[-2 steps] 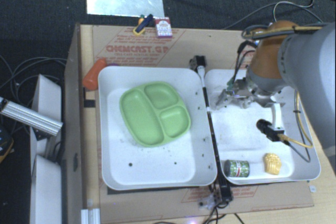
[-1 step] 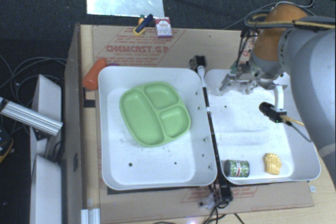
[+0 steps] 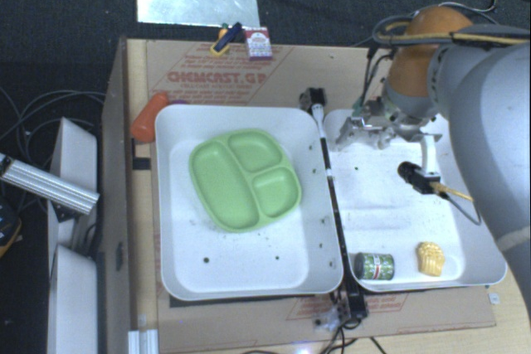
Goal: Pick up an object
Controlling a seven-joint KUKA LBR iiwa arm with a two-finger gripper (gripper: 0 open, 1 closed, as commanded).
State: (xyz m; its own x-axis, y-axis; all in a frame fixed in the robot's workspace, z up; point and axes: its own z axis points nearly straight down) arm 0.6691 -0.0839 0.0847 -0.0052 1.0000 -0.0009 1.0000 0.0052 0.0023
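Observation:
In the right bin point(image 3: 481, 261), a small green and white can point(image 3: 375, 265) lies on its side in the near left corner. A yellow ridged object point(image 3: 430, 258) sits just right of the can, close to the near wall. My gripper point(image 3: 365, 131) hangs over the far left part of this bin, well away from both objects. Nothing shows in its grasp. The left bin point(image 3: 178, 261) holds a light green divided plate point(image 3: 245, 178) near its middle.
An orange object point(image 3: 149, 116) rests outside the left bin's far left corner. A red and white box point(image 3: 260, 43) and a yellow and black item point(image 3: 226, 37) lie on the cardboard behind the bins. The grey arm point(image 3: 489, 137) covers the right bin's right side.

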